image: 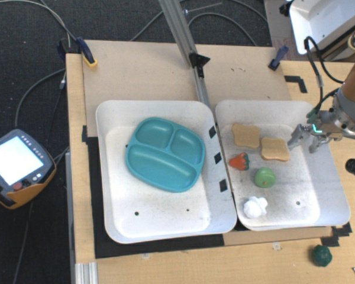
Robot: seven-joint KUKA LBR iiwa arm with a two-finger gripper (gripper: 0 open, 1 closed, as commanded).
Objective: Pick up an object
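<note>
The right bin (328, 203) holds two toast slices, one (246, 135) further back and one (274, 149) beside it. In front of them lie a red strawberry-like piece (240, 161), a green ball (264, 177) and a small white object (255, 207). My gripper (306, 139) hangs over the right bin's right side, just right of the nearer toast slice. Its two fingers stand apart and open, with nothing between them.
A teal divided plate (165, 153) lies in the left bin (115, 220). A dark green ball (321, 255) rests on the bench in front of the right bin. A metal pole (183, 34) slants over the back, and a handheld pendant (15, 167) sits far left.
</note>
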